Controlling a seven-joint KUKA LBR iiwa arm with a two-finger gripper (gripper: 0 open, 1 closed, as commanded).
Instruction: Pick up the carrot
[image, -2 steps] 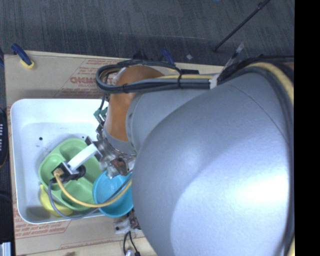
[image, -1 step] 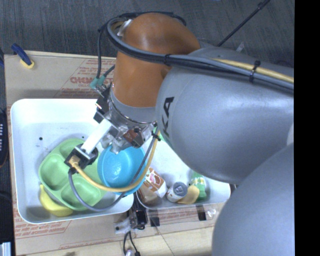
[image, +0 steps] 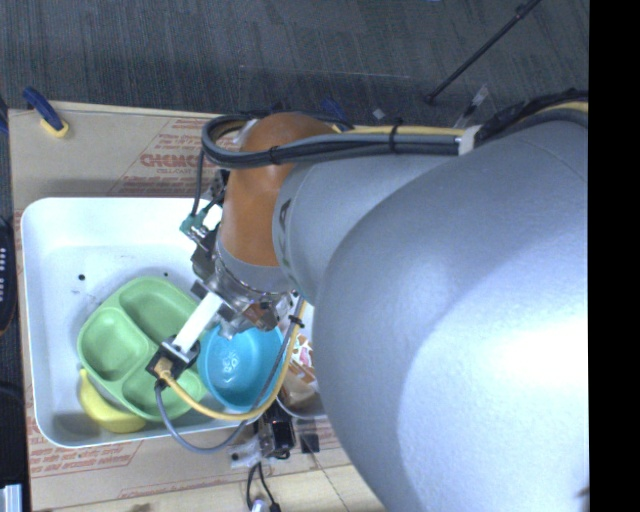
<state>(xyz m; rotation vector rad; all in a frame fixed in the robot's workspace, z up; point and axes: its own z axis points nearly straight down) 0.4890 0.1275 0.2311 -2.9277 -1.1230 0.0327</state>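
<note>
My arm reaches in from the right, and its grey bulk covers the right half of the view. The orange band (image: 265, 190) sits above the wrist. Below it, the gripper (image: 243, 318) hangs low over the right side of the left white bin (image: 45, 240). It is just above the rim of a blue bowl (image: 238, 368). The wrist body hides the space under the gripper.
A green divided plate (image: 125, 340) lies in the left bin, touching the blue bowl. A yellow object (image: 100, 408) pokes out from under the plate's near edge. A yellow cable (image: 215, 410) loops over the bowl. A white bracket (image: 193, 330) juts from the wrist over the plate.
</note>
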